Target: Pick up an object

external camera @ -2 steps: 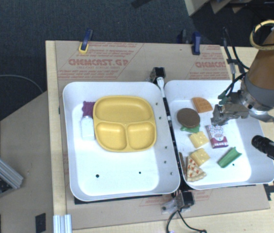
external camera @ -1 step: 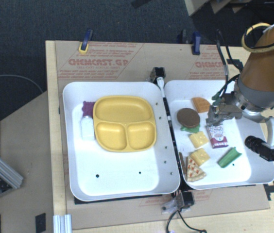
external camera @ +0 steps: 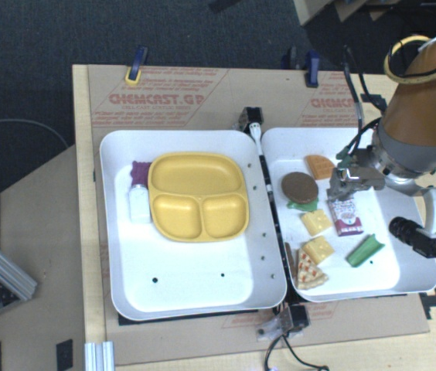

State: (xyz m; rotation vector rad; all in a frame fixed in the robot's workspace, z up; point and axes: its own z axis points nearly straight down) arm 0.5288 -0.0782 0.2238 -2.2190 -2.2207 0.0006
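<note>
1. Left bin [external camera: 117, 230] — shallow white plastic tray on the bench. It holds a yellow three-compartment plastic plate [external camera: 199, 194], lying flat in the upper half. Just left of the plate, touching its edge: a small purple item [external camera: 139, 171] with a white bottle-like piece [external camera: 138, 204] below it.
2. Right bin [external camera: 403, 273], same white plastic, contains toy food: an orange bread-like piece [external camera: 320, 165] at top, a round brown patty [external camera: 299, 186] with a green leaf under it, two pale yellow cheese cubes [external camera: 316, 222] in a column, a triangular pizza slice [external camera: 308, 270] at the bottom, a green wedge-shaped piece [external camera: 365, 250] to the right.
3. A small maroon-and-white packet [external camera: 346, 215] lies flat near the bin's centre, directly below the gripper.
4. Arm: grey body with orange band, entering from the right, wrist angled down over the right bin. Gripper [external camera: 345, 186] sits low at the packet's upper edge; whether the fingers are apart or closed — cannot tell, and no object is visibly between them.
5. Bench: brown cardboard sheet [external camera: 164, 91] with red print under both bins, clamps along its far edge; dark carpet beyond.
</note>
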